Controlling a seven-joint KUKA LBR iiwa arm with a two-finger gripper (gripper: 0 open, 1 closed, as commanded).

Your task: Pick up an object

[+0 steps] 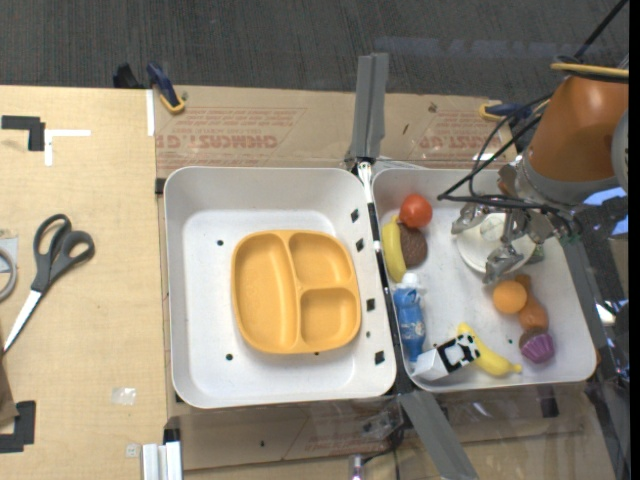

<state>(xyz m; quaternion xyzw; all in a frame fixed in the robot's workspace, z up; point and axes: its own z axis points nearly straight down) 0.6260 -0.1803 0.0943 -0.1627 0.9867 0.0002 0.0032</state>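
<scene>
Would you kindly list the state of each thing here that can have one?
Gripper: low in the right bin, holding nothing visible.
Tray: flat in the left bin, compartments bare.
Scissors: closed, on the bench.
Blue bottle: lying on its side.
Orange: loose, below the gripper.

A: The divided plate (297,291) is yellow-orange, in a white bin (190,298). Beside it?

B: A red tomato (416,211), a yellow banana (393,251) against something brown (413,248), a blue-and-white tube (409,320).

A: Lower down?

B: An orange fruit (510,297), a purple piece (537,347), perhaps a grape; a black-and-white patterned box (452,356). Black-handled scissors (50,259) on tan board.
</scene>
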